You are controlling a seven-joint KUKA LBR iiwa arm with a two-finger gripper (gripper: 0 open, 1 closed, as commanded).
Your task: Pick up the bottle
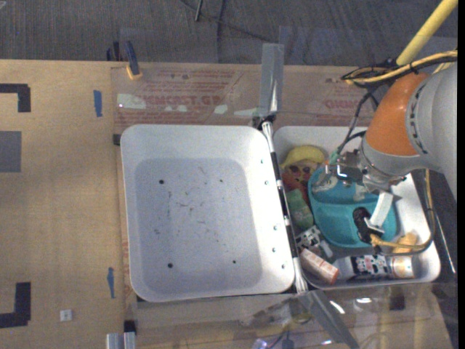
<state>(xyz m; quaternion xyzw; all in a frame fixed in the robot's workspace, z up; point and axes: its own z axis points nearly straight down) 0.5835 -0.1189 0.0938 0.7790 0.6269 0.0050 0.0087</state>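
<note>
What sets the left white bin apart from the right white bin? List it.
The left white bin shows a bare, speckled floor; the right white bin is crowded with items, among them a teal bowl-like object and a yellow item. The grey arm reaches over the right bin, not the left bin. Both are shallow and rounded-cornered.

The arm [410, 126] reaches into the right bin [430, 267], above a teal bowl [336, 217]. A bottle [383, 267] lies along that bin's near wall, beside a pink tube [320, 265]. The left bin [196, 217] sits alongside on the table [58, 209].

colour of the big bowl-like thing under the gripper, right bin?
Teal bowl, seen in the camera view.
</note>
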